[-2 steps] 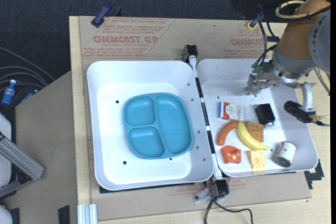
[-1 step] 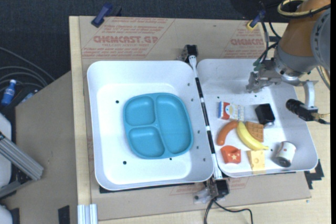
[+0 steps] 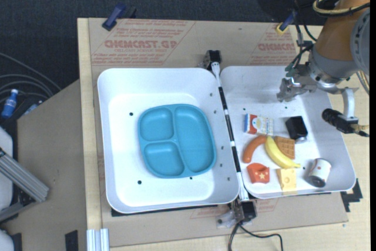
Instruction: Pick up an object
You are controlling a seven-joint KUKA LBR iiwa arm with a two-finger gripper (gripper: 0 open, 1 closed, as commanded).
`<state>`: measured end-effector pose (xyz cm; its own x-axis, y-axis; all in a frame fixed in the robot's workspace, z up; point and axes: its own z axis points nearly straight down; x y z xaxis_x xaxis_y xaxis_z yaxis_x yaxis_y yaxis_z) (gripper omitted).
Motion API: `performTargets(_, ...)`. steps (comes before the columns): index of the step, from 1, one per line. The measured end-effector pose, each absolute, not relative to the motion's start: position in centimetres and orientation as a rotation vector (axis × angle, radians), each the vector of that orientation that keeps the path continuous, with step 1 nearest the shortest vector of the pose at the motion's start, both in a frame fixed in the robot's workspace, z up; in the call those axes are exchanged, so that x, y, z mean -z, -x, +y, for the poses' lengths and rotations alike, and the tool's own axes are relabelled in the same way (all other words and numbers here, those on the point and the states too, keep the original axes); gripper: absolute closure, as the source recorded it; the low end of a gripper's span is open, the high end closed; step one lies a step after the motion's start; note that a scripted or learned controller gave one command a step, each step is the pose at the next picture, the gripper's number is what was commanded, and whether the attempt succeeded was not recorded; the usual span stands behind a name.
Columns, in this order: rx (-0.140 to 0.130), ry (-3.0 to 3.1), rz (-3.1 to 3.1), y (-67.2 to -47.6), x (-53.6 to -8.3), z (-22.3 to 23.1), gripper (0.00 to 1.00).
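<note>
- Camera view is showing the end effector [image 3: 288,91] hovering above the far part of the right bin [image 3: 247,82]; I cannot tell its state.
- Beyond the banana [image 3: 277,153], toward the arm, a black block [image 3: 296,127] is lying.
- Just left of the banana, a sausage [image 3: 252,149] is resting.
- A blue tray [image 3: 176,140] is sitting in the left bin [image 3: 117,91].

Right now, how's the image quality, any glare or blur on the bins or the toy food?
Camera view: even, soft light, faint shadows. The left bin and right bin look bright white but not washed out. The banana and blue divided plate are fairly sharp; the gripper is slightly soft.
</note>
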<state>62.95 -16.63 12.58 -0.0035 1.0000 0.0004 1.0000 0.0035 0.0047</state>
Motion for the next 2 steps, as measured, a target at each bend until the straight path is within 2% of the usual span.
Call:
performTargets(1,-0.005,-2.216,2.223,-62.9,-12.5,-16.6,0.0)
performTargets(2,-0.002,-2.221,2.22,-59.8,-8.5,-16.2,0.0)
